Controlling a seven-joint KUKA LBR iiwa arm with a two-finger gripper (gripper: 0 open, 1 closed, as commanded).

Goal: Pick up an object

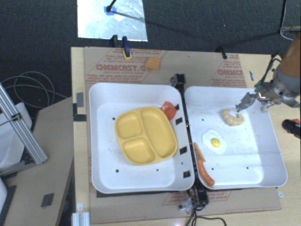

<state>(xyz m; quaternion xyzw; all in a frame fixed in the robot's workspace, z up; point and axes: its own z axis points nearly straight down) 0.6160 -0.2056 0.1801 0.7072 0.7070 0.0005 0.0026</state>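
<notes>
The right bin (270, 140) holds a pale beige curled piece of toy food (233, 117), a fried egg (214, 142) and an orange-red strip (203, 166) along its left wall. My gripper (255, 99) hangs over the bin's upper right part, just right of and above the beige piece. One finger (243, 101) points down-left toward that piece and a second finger (266, 102) stands apart from it, so the gripper is open with nothing between the fingers.
The left bin (101, 126) bears a yellow three-compartment plate (146, 134) and a red toy piece (169, 110) at the plate's upper right. An orange block (153, 62) lies on the cardboard behind the bins. A red-handled tool (292, 126) lies right of the bins.
</notes>
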